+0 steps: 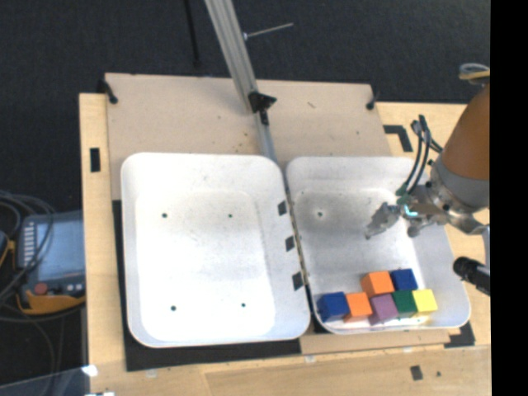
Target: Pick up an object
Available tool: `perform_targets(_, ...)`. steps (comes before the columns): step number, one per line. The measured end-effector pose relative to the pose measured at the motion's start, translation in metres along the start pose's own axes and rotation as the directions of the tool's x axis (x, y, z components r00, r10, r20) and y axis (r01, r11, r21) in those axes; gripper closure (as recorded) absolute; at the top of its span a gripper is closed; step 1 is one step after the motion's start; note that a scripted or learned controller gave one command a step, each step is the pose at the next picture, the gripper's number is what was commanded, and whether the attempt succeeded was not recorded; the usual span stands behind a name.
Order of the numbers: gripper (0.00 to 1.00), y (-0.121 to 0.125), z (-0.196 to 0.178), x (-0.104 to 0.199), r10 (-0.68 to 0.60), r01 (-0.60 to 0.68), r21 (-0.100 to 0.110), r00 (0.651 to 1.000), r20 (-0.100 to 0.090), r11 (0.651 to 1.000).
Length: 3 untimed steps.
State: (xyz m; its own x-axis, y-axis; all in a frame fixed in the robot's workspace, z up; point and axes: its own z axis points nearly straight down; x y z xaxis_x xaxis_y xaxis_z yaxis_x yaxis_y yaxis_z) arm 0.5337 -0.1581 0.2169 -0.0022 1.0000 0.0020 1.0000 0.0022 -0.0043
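No writing, label, brand or number can be read anywhere; the handheld control unit at the left edge has a screen and buttons, but they are too blurred to make out; the coloured blocks carry plain faces.

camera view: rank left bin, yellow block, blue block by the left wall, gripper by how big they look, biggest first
1. left bin
2. gripper
3. blue block by the right bin's left wall
4. yellow block

The two blocks look close in size. The blue one shows slightly larger, so their order is unsure.
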Motion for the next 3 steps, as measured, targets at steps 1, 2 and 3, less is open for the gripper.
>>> perform_targets(1, 0.0, 0.001, -0.003, 0.0, 0.001, -0.001, -0.006, 1.0, 0.001, 1.0)
perform_targets(2, 0.0, 0.01, 0.055, -0.002, 0.005, -0.005, 0.0, 1.0, 0.004, 1.0)
perform_targets(3, 0.0, 0.013, 0.098, -0.008, 0.005, -0.005, -0.001, 1.0, 0.004, 1.0)
